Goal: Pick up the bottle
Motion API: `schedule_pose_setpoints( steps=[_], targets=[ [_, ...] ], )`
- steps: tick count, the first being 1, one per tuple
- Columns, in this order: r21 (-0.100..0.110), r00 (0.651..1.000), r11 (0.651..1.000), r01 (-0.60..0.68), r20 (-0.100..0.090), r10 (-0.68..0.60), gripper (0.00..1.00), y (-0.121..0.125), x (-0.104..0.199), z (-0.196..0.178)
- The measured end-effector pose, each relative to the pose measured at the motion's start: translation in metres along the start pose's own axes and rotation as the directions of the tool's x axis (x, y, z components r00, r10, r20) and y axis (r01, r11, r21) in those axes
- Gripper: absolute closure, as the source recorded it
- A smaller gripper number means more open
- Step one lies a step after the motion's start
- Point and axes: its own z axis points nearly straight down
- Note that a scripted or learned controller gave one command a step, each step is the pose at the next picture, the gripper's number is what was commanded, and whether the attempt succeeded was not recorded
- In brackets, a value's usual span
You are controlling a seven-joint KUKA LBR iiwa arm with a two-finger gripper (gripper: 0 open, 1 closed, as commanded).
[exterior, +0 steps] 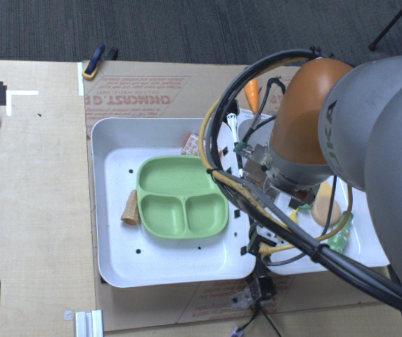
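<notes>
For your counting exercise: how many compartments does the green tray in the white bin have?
3. The green tray in the left bin has one long compartment across its far side and two smaller ones side by side nearer the camera. The arm's cables cover its right edge.

Grey arm [370, 132] reaching from right, orange-banded wrist [306, 111] angled downward

Robotics lab: cabled arm [370, 132], bins [117, 258].
</notes>
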Motion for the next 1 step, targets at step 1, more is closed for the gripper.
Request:
schedule_pose_setpoints(
  steps=[1],
  targets=[
    [0.001, 0.995, 0.995, 0.104, 0.001, -0.104, 1.0, -0.0223, 0.0347, 0.0168]
  ],
)
